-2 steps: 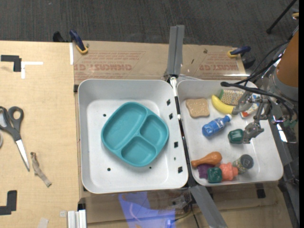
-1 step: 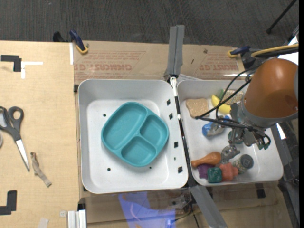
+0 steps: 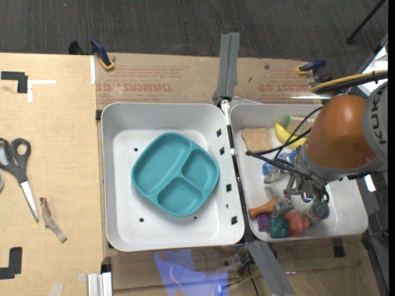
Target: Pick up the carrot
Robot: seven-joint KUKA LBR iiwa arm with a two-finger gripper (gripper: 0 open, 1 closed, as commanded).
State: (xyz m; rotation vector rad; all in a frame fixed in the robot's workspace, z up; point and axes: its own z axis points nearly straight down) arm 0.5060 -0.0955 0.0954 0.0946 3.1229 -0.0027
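Plainly, working across from the left, the scissors (image 3: 18, 171) lie on the bare bench, well apart from everything that matters here. Next comes the left bin (image 3: 114, 227), which holds a teal divided plate (image 3: 176, 173). In the right bin (image 3: 352, 227) sits the clutter: a slice of bread (image 3: 256, 139) near the back, a banana (image 3: 284, 131) just beside it, and toward the front a green piece (image 3: 279, 227) and a red piece (image 3: 297, 222). The carrot (image 3: 261, 209) lies near the front left of that bin, an orange taper pointing left, its thick end running under the other toys. It looks like a small plastic play food: light, stiff, smooth and likely a little slippery, not fragile. The bare mid-length of the taper seems the best place to pinch, across its width, since the thick end is crowded by neighbours. The gripper (image 3: 302, 196) hangs over the pile just right of the carrot; whether it is open or closed I cannot tell, and nothing is visibly held.
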